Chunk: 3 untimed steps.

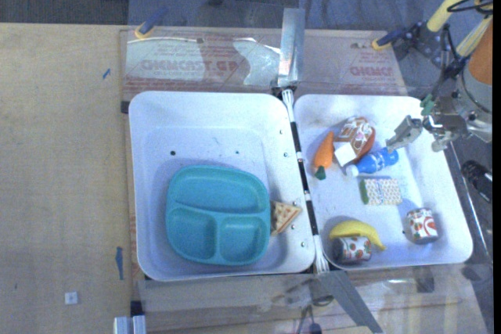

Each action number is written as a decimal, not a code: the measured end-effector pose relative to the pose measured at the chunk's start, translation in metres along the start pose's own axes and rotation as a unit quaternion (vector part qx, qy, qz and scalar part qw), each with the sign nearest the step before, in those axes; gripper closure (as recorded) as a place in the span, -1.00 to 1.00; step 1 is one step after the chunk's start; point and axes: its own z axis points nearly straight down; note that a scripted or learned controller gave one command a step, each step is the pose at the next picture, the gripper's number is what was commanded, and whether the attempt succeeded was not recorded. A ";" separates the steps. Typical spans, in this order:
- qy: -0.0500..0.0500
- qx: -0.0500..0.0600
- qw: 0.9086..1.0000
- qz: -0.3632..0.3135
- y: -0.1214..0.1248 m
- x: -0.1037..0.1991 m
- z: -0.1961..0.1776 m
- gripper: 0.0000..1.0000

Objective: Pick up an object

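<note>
The gripper (405,133) is hovering over the right bin (458,203), its fingers looking slightly apart and gripping nothing. At its seven o'clock the blue bottle (376,162) is lying: probably light, stiff, slippery plastic, best pinched across its middle.

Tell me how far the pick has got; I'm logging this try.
Nothing looks lifted yet: the blue bottle, carrot and banana lie in the right bin. The tool hangs above the bottle, nothing visibly in it. Descent, grasp and lift remain.
</note>
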 end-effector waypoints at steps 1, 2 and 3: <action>0.000 -0.001 1.000 0.000 0.035 0.006 0.137 -1.00; -0.001 -0.003 1.000 0.002 0.036 0.004 0.126 1.00; -0.001 -0.002 1.000 -0.002 0.112 0.045 0.012 1.00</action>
